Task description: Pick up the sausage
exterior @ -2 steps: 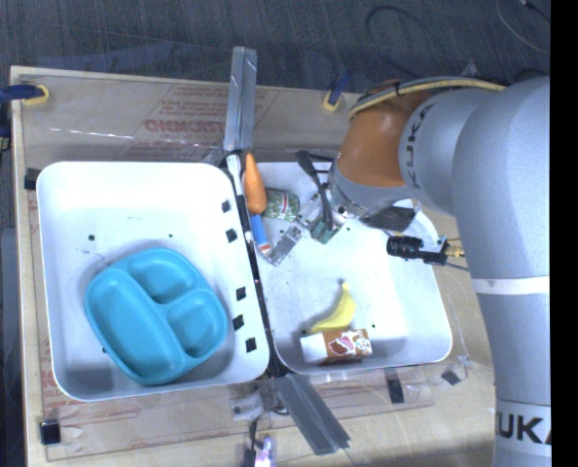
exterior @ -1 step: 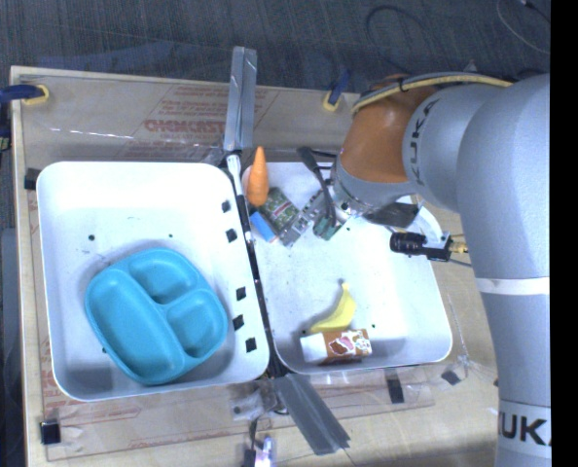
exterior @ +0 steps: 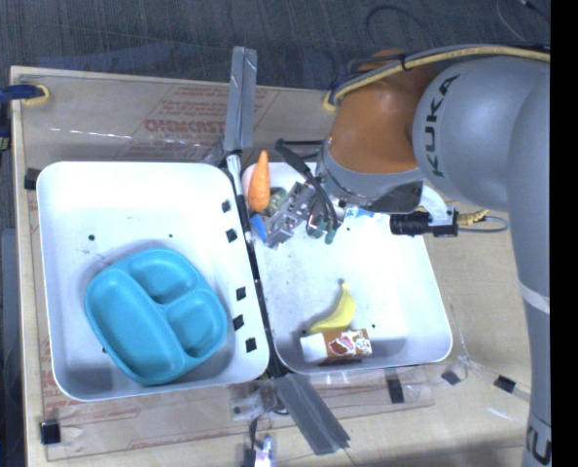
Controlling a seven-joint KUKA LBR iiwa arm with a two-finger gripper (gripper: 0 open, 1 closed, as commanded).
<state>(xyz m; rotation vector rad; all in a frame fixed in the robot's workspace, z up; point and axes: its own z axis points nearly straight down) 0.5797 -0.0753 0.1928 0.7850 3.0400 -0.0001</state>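
Note:
A short brown-red piece with a pale end [exterior: 340, 344], which looks like the sausage, lies at the front edge of the right bin [exterior: 415, 290], just below a yellow banana [exterior: 336, 311]. My gripper [exterior: 297, 216] hangs low over the far left corner of that bin, well away from the brown-red piece. It sits right beside an orange carrot [exterior: 259, 183] and a small blue item [exterior: 258, 228]. Nothing is visibly held.
The left bin [exterior: 65, 212] holds a blue divided plate [exterior: 156, 312] at its front. The arm's orange band and grey body [exterior: 435, 125] cover the right bin's far right part. A ridge with black clips [exterior: 245, 290] separates the two bins.

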